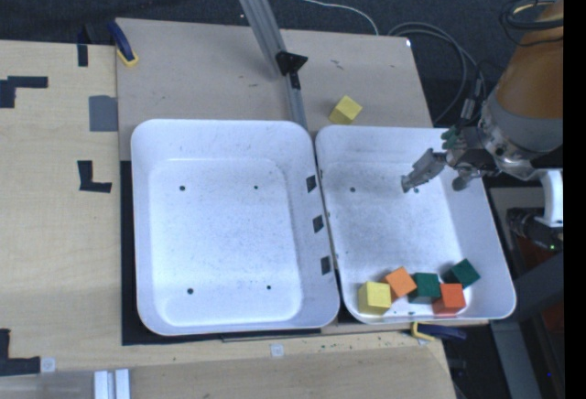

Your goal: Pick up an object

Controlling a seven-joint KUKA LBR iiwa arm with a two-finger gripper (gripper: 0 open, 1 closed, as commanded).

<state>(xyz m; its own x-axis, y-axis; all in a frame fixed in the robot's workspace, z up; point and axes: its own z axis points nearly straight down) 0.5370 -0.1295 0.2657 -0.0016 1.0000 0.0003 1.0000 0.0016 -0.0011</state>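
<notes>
While hovering over the upper right part of the right bin (476, 205), gripper (430, 170) points left, reaching in off the orange-banded arm (531, 86) from the right edge. Fingers' state: cannot tell — too small and blurred at this angle. Nothing visible between them.

Task candidates all bunched in the right bin's near corner, well apart from the gripper:
- yellow block (374, 296) at the left end of the cluster
- orange block (400, 281) just beside it, tilted
- green block (427, 285) next along, touching or nearly touching the orange one
- red-orange block (451, 297) to its right, against the bin's front rim
- dark green block (465, 273) behind that, closest to the right wall

Also on the bench: second yellow block (346, 109) outside both bins, lying on the board just behind the right bin's back rim.

Left bin (156, 205) white, speckled, with four small dark dots on its floor. Grey metal rail (261, 8) slanting down from the top to the gap between the bins — black clamp (290, 63) partway along. Cables (439, 45) looping on the dark floor behind the arm.
</notes>
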